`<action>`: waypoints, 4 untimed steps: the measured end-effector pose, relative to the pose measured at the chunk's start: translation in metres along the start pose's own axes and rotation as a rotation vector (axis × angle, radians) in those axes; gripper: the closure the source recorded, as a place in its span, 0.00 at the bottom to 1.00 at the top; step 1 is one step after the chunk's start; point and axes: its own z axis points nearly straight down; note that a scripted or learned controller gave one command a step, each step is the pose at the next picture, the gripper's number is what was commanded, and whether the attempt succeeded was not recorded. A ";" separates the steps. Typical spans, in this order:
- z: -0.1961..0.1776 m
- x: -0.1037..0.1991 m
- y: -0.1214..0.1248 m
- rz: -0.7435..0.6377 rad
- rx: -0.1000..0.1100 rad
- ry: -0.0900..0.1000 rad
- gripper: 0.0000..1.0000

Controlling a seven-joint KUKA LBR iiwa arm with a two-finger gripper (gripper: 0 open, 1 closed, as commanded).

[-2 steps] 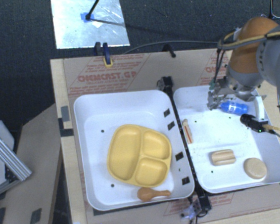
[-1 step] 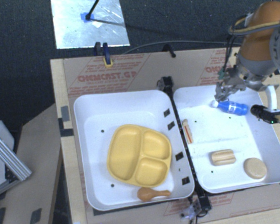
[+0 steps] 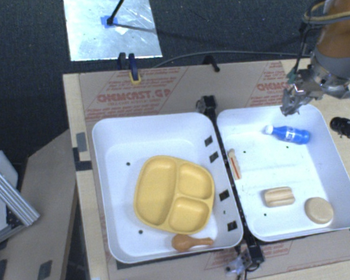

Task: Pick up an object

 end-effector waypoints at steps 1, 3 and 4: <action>-0.012 0.000 0.001 -0.003 0.004 0.001 1.00; -0.006 0.102 0.014 -0.009 0.006 0.003 1.00; -0.010 0.163 0.019 -0.010 0.005 0.004 1.00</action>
